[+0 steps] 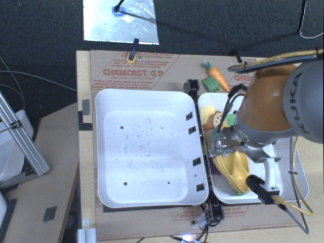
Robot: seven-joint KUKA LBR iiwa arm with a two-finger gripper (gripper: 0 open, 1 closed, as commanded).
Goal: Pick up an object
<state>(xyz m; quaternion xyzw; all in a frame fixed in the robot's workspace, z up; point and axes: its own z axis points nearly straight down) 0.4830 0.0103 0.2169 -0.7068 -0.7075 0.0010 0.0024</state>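
Cardboard-topped bench on dark carpet, two white bins side by side.
The banana (234, 172) lies in the right bin (289, 189) below the gripper (221, 145); probably light, smooth, stiff plastic, best pinched across its middle. Gripper's state hidden.

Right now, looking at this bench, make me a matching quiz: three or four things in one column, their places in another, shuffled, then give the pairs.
Things:
1. toy carrot
2. yellow banana-shaped toy
3. shiny metal sheet
4. left bin

Places:
A. on the dark floor beyond the bench
B. on the cardboard behind the right bin
C. beside the right bin, clips along their shared edge
D. in the right bin, under the arm

Pairs: 1-B, 2-D, 3-A, 4-C
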